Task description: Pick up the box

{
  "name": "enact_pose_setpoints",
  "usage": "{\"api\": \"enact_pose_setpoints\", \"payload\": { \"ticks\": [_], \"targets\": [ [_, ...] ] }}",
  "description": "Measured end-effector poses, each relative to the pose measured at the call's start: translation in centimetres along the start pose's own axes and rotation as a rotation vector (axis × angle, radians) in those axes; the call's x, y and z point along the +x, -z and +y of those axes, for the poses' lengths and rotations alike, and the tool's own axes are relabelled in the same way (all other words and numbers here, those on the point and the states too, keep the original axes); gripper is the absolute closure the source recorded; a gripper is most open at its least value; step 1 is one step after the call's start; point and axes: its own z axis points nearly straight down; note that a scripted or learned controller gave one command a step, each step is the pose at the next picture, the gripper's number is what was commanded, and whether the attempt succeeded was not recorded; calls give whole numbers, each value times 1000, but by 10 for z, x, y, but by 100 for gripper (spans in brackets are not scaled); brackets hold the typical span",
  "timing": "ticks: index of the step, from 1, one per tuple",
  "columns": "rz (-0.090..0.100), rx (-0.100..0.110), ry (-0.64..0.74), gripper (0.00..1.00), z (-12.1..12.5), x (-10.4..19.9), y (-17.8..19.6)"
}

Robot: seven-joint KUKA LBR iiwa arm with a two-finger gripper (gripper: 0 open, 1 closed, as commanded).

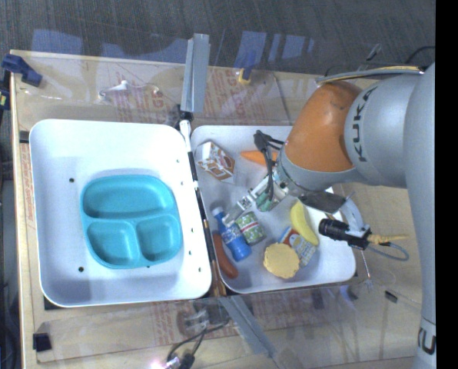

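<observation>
Dark ribbed flooring is being seen around a wooden bench (98, 325) on which two shallow white bins are being kept side by side, presumably so that items can be moved from one to the other. Nearest the camera's lower edge, in the right bin (237, 283), a round yellow cookie (281, 260), a brown sausage (224, 257) and a blue bottle (232, 237) are lying jumbled, with a banana (303, 223) and a small can (250, 226) just beyond. In the left bin (52, 206), a turquoise divided tray (131, 220) is being held flat. Farther back, the box (215, 161), a small brown-and-white carton, is resting tilted near the right bin's far-left corner, untouched. The gripper (261, 197) is being held low over the clutter, apart from the box; whether its grasp is released or clenched cannot be told.
</observation>
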Motion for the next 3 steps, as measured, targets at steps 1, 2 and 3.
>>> {"api": "enact_pose_setpoints", "payload": {
  "ticks": [1, 2, 3],
  "targets": [
    [1, 0, -223, 0, 8, -1, -53],
    [0, 0, 215, 0, -18, 2, -10],
    [-7, -2, -301, 0, 13, 9, -51]
  ]
}}
